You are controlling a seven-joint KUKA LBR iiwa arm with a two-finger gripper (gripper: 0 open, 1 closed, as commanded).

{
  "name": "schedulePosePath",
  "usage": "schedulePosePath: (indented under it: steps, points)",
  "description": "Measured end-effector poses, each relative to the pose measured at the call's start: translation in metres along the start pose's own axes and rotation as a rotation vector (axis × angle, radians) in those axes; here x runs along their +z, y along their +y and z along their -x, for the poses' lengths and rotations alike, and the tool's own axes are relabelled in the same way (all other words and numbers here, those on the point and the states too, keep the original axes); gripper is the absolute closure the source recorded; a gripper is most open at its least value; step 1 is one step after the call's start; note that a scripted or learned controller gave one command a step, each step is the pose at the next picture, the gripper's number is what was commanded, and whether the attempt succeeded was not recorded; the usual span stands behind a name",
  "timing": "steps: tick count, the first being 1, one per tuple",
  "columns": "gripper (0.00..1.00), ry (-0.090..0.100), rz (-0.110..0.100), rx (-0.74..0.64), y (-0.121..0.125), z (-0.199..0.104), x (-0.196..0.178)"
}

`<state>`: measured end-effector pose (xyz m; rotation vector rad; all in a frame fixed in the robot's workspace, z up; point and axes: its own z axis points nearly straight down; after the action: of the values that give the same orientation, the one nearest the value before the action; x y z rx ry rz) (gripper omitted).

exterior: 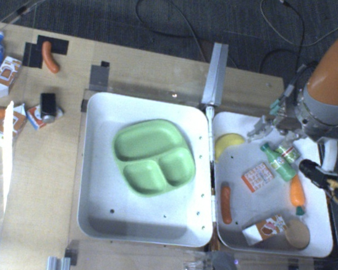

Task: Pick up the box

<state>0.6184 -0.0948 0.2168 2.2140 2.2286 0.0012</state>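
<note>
Though you can see the fingers point(269, 122) hanging at the upper edge of the right bin point(322, 246), their tips blur into the metal behind them, so whether they are spread or pressed together cannot be told; nothing shows between them. Just below and to their right lies a green bottle point(279, 160) on its side; left of it a yellow ball point(229, 143) sits against the bin's wall. Your target, the box point(258, 176), lies flat near the middle of that bin, a small orange-and-white carton, apart from its neighbours; a red sausage point(226, 203) lies lower left of it, a carrot point(297, 193) to its right. A second carton point(264, 229) rests at the lower edge beside a brown round thing point(297, 233); do not confuse the two. Judging by its look, the box is light, thin card, likely to crush under a hard squeeze and to slide on the smooth bin floor; take it across its shorter sides, low down, with a gentle close. Further out, the left bin point(89, 213) holds a green divided tray point(154, 156); the tabletop point(44, 176) carries scattered spare items.
</note>
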Motion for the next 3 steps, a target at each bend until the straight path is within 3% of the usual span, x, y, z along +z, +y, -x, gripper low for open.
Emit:
schedulePosePath:
  steps: [1,2,3]
  points:
    - [0.0,0.0,0.003,-0.302,-0.023,0.02,0.112]
    - [0.0,-0.008,0.029,-0.314,-0.029,0.023,0.122]
    - [0.0,-0.007,0.025,-0.343,-0.028,0.025,0.123]
